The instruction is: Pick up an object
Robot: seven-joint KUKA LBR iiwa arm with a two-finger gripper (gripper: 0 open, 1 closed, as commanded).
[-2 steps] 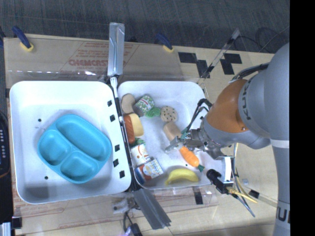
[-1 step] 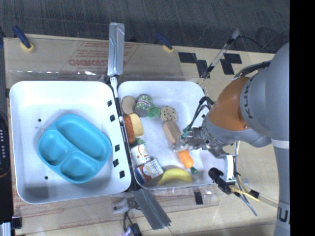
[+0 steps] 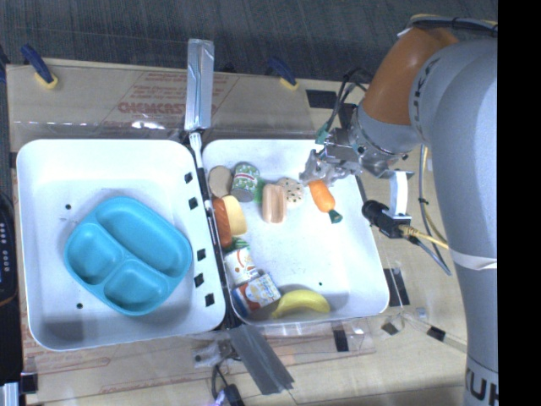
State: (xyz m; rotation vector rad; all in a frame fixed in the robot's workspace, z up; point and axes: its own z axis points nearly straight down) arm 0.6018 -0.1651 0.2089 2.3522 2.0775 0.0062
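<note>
Gripper [image 3: 324,169] hanging over upper right part of right bin [image 3: 359,265], arm reaching in from right; jaw state hard to tell from this angle. Carrot [image 3: 322,198] lying just below gripper, tilted, green tip pointing down-right; contact with gripper unclear. Bread-like piece [image 3: 273,202], dice-like block [image 3: 292,191] and green can [image 3: 246,181] sitting left of carrot. Banana [image 3: 301,303] resting at bin's lower edge beside small cartons [image 3: 250,279]. Blue divided tray [image 3: 127,254] sitting in left bin [image 3: 42,252].

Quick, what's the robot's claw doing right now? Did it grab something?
Gripper: at the right bin's far right side, just above the toy carrot. Whether it is open, closed or gripping anything cannot be told.
</note>
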